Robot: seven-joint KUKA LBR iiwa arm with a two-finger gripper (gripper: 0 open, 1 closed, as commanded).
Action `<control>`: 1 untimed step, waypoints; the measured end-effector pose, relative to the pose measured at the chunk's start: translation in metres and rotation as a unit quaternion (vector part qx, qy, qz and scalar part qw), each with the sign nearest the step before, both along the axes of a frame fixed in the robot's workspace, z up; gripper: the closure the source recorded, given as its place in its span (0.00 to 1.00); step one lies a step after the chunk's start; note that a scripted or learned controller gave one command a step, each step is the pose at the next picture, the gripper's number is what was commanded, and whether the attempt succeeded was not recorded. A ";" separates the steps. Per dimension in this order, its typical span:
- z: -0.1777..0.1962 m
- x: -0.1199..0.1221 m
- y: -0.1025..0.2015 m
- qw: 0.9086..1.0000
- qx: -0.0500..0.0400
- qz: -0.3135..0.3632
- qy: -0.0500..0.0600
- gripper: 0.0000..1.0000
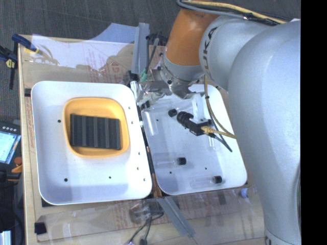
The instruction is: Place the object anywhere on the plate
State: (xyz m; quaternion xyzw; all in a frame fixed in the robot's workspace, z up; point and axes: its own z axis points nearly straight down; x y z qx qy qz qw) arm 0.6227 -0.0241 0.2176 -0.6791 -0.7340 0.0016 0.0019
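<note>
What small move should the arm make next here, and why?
Probably just lift the hand clear and stop. The dark ribbed block already lies flat inside the yellow plate in the left bin, and the hand sits apart from it, over the right bin's upper left corner.

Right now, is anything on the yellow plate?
Yes, a dark ribbed block lies in the middle of the plate in the left bin.

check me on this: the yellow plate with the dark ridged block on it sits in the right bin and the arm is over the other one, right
Not quite: the camera view shows the yellow plate, with the dark ridged block on it, in the left bin, not the right. The rest holds: the arm is over the other one, the right bin.
</note>
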 end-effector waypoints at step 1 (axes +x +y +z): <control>0.000 0.000 0.000 1.000 0.000 0.000 0.000 0.00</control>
